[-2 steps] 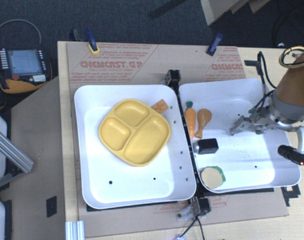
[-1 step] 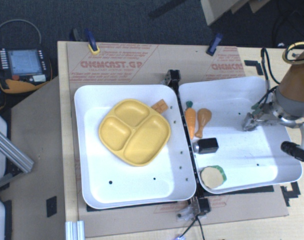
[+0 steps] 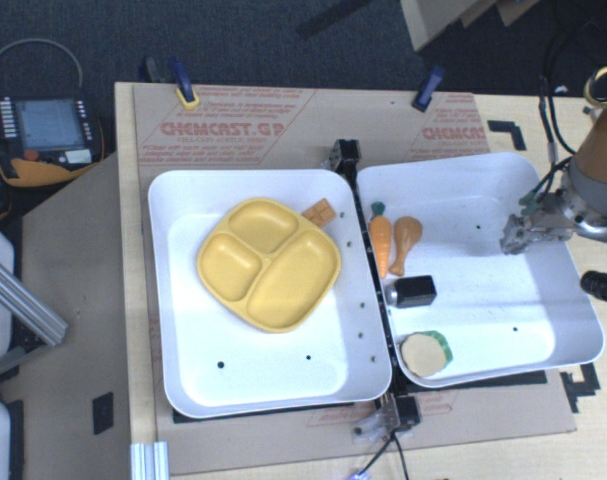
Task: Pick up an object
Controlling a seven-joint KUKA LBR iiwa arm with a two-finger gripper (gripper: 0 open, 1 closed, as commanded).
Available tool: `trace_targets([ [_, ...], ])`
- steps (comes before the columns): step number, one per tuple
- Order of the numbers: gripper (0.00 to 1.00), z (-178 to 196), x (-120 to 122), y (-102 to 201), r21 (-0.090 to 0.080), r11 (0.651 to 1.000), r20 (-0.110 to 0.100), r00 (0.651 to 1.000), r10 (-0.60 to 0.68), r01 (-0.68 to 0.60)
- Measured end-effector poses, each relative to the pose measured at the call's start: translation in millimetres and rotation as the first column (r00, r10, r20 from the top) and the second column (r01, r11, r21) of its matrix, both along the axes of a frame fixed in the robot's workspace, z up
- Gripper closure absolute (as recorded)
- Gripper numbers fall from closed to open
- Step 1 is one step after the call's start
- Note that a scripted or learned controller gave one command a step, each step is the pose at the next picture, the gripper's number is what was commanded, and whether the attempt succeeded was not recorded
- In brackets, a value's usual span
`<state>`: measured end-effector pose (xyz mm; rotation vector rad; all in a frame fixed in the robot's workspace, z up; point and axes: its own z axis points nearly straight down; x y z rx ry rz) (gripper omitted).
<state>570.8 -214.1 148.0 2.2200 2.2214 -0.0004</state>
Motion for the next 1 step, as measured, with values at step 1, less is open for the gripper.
trace_targets([
  [1,1.00,48.0,9.5,-3.4,-0.002,1.000,0.005,1.000,0.001,0.000],
])
